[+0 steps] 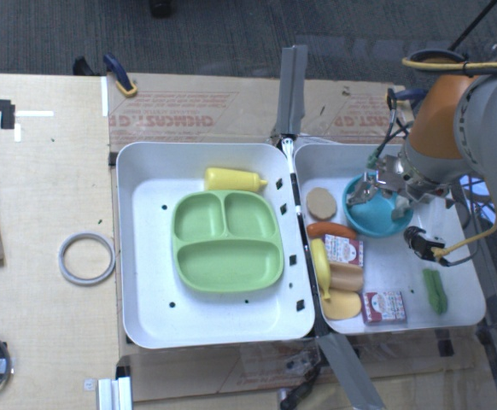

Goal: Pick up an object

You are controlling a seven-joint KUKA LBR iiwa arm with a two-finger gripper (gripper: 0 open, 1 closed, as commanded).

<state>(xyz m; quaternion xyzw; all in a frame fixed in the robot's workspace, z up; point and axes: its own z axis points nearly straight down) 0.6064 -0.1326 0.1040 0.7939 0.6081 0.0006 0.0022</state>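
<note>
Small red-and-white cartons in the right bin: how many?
2. One carton lies mid-bin beside the banana; the other carton sits near the front edge. The arm may hide more.

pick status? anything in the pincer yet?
Done: arm is over the right bin, pincer at the blue bowl. In hand: nothing visibly held. Left: grasp and lift; bowl, banana and green item all lie in the bin.

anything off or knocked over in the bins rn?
Nothing spilled or damaged. Left bin holds a green divided plate lying flat and a yellow bottle on its side. Right bin is cluttered: food items crowd its left edge. The gripper sits over the blue bowl.
</note>
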